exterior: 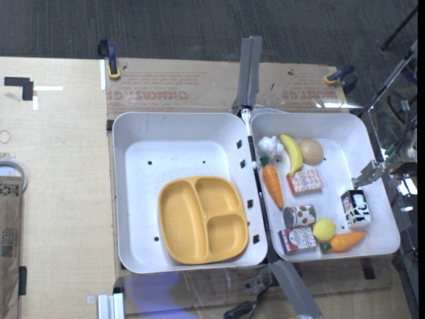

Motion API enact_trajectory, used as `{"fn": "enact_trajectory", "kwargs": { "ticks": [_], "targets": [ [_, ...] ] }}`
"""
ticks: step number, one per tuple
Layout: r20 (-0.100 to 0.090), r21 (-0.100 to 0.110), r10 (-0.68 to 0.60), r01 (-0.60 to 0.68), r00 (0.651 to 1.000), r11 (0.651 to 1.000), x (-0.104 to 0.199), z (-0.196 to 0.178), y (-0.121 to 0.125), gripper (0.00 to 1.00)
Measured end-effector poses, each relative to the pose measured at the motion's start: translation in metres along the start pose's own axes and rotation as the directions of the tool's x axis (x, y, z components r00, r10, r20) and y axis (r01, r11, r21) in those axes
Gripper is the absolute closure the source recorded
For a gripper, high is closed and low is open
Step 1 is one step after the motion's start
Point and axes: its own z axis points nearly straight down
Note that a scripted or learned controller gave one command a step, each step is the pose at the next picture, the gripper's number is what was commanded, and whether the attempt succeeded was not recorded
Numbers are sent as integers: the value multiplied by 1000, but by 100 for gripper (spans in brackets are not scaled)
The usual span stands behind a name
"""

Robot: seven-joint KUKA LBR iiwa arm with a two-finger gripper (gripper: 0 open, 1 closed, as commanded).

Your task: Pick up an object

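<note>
though half cut off at the right bin (372, 138) rim, the gripper (373, 171) leaves its jaw state unreadable.

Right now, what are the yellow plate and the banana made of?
The plate looks like plastic: smooth, matte, evenly yellow, with molded compartments. The banana is probably toy plastic too, uniformly bright with no spots, though the view can't confirm that.

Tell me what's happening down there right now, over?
Gripper at right bin's right wall, nothing visibly held. Black-and-white can nearest, just below it. Banana, carrots, boxes crowd the rest.
</note>
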Motion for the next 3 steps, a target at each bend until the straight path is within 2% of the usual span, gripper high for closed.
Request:
{"fn": "enact_trajectory", "kwargs": {
  "ticks": [1, 2, 3],
  "targets": [
    [1, -3, -80, 80, 997, 997, 15, -26, 6, 0],
    [0, 0, -171, 171, 985, 985, 69, 51, 43, 0],
    [1, -2, -336, 336, 942, 942, 93, 56, 95, 0]
  ]
}}
